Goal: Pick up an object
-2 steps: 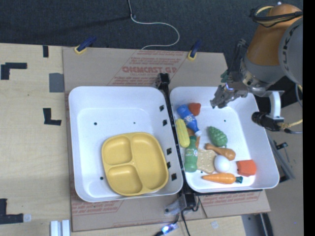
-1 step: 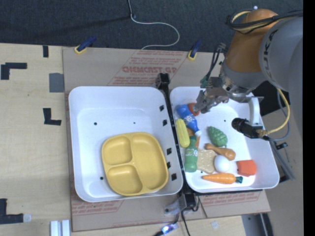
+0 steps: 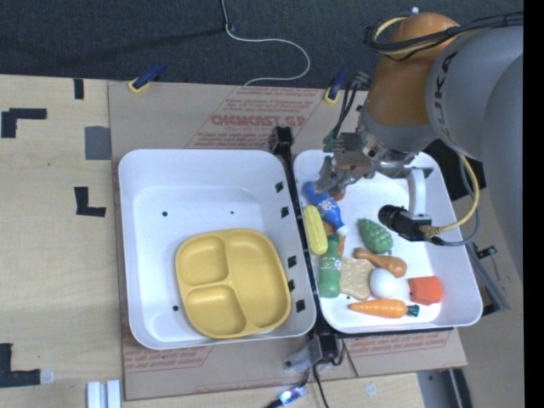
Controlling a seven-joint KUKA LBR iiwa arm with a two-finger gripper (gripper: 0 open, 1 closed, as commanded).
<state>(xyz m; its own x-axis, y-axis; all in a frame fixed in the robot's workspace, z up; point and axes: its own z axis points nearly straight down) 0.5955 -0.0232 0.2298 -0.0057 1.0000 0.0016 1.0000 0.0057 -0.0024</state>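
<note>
Nearest the camera, at the bottom of the camera view, the brown cardboard-covered surface [image 3: 59, 253] runs under the front rims of two white bins. The left bin [image 3: 149, 185] carries a yellow divided plate [image 3: 231, 280] with three compartments, lying flat toward the bin's front right part.

The right bin [image 3: 450, 308] holds a crowd of toy foods. Along its front lies an orange carrot [image 3: 380, 308] on its side, with a white egg [image 3: 388, 286] just behind it and an orange-red block [image 3: 426, 290] to the right of the egg. A tan cracker-like piece [image 3: 355, 276] sits left of the egg, touching a green piece [image 3: 329, 278] by the bin's left wall. Behind them lie a drumstick [image 3: 382, 262] and a dark green leafy vegetable [image 3: 375, 235]. A yellow corn cob [image 3: 315, 229] lies along the left wall, and a blue item [image 3: 327, 212] lies just beside it, toward the back.

The grey arm [image 3: 484, 83], with its orange band [image 3: 408, 66], reaches in from the right. Its gripper [image 3: 331, 183] is low over the back left corner of the right bin, right above the blue item and close to the corn cob. Whether the gripper is released or clenched I cannot tell, and nothing can be seen held in it. A black cylindrical part [image 3: 399, 221] hangs beside the arm over the bin's middle.
</note>
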